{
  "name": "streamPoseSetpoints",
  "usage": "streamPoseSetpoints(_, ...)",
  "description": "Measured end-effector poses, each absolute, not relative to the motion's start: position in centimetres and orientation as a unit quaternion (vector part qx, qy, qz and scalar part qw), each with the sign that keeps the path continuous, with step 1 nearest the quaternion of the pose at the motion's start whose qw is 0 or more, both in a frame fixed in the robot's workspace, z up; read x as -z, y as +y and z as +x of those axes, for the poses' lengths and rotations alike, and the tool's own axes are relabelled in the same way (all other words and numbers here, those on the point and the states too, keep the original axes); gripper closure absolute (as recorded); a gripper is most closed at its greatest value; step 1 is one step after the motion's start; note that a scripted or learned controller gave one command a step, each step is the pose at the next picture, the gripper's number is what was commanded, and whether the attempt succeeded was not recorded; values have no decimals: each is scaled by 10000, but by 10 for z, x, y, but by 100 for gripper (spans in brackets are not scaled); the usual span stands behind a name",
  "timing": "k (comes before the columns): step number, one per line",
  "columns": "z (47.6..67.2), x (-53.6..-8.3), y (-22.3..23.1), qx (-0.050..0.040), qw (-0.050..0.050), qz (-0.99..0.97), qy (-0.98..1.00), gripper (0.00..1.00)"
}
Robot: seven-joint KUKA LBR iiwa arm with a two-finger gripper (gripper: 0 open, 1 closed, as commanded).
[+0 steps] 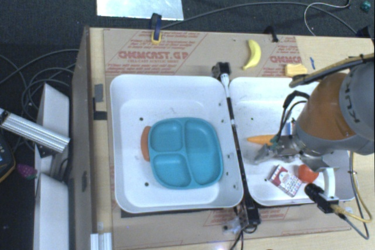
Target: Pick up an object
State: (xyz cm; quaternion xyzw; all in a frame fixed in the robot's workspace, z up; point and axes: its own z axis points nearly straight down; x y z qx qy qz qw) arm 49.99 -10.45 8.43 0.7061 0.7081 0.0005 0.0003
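Just beside the gripper [270, 152], a slim orange carrot [261, 139].

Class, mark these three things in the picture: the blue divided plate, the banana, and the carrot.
blue divided plate [186, 152]: camera view, on the ridge where its compartments meet.
banana [253, 54]: camera view, on the middle of its curved body.
carrot [261, 139]: camera view, on the middle of its orange length.
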Motion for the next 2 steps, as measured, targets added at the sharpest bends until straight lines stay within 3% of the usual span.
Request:
streamPoseSetpoints(1, 581, -85, -134, -6, 15, 7058, 7084, 0)
streamPoseSetpoints(2, 636, -120, -181, -8, 21, 7056, 7086, 0)
